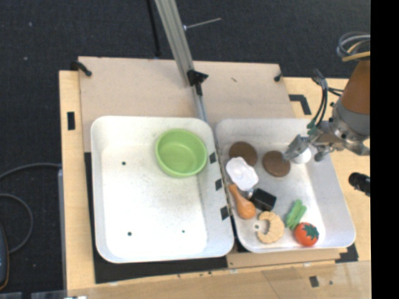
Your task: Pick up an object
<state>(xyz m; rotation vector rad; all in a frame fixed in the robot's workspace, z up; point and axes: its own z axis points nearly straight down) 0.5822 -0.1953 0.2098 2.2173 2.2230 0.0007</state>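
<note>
The right-hand shallow white bin on the tabletop holds small toy-like pieces; the flat brown round disc, just left of the hand, looks light, stiff and thin, best pinched across its edges. The grey arm reaches in from the right, its hand low over the bin's far side, holding nothing; I cannot tell how wide it stands.

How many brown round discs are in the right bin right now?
2. One brown disc lies near the back of the right bin, above the white object. The other brown disc sits to its right, beside the gripper, which may hide part of it.
</note>
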